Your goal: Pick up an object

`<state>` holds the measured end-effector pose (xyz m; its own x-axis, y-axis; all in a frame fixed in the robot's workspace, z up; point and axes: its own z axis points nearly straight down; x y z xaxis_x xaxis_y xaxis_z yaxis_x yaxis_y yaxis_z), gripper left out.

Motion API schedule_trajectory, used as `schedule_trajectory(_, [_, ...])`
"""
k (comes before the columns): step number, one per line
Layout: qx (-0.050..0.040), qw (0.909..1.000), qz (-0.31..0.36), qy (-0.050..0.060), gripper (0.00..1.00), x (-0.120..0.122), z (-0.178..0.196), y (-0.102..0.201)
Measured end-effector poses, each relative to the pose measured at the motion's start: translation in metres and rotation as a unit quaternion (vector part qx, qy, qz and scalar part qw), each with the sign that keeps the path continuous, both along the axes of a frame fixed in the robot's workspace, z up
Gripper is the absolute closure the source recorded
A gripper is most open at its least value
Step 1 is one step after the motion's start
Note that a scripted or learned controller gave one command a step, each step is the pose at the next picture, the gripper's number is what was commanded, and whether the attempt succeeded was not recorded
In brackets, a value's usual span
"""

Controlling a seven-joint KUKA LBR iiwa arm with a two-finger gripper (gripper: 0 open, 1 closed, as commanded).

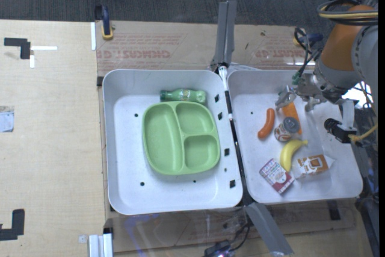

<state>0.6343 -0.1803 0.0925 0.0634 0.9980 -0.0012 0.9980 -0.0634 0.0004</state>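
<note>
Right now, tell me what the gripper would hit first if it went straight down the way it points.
Most likely the orange carrot-like piece directly under the gripper, with the small round can just beyond; depth is hard to judge from above.

two bins sit side by side on the bench, the left bin [117, 147] holding a divided plate [180, 138] at its centre with a bottle [183, 95] lying on its side just behind the plate. in the right bin [252, 183], a sausage [266, 123] lies left of a small round container [286, 128], with a banana [290, 153] just in front of it, a packet [276, 175] at the near left and a small carton [313, 165] to the banana's right. the gripper [299, 95] hangs over the right bin's far side, behind the container.
</note>
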Motion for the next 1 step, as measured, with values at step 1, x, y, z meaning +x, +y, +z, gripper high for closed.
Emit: schedule_trajectory(1, [-0.0009,1.0,0.001,0.0,1.0,0.0003,0.0099,-0.0003])
